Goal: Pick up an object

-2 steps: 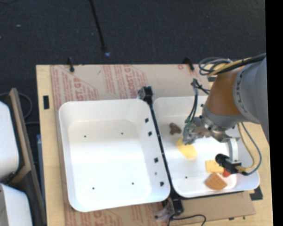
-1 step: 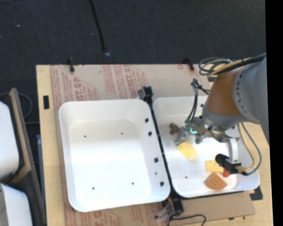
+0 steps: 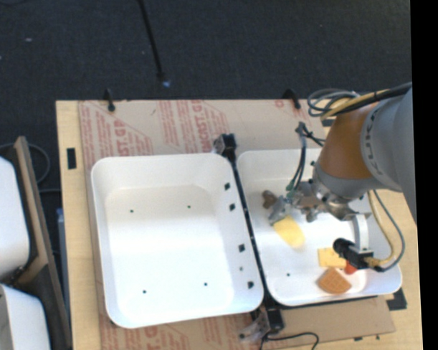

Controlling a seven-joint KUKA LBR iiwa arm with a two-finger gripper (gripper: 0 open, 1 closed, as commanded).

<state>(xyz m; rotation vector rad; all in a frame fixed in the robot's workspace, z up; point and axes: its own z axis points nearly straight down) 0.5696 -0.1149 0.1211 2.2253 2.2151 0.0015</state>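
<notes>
You are looking down on a pale wooden bench with a sheet of brown cardboard laid flat on it — red printing runs across the sheet. Two shallow white bins sit directly on the cardboard, side by side and touching along a dark seam with black clips. The left bin covers most of the sheet's middle; the right bin sits against it, its far corner reaching past the cardboard's lower right edge. Beyond the bench's far edge lies dark carpeted floor — a thin black cable crosses it.
</notes>
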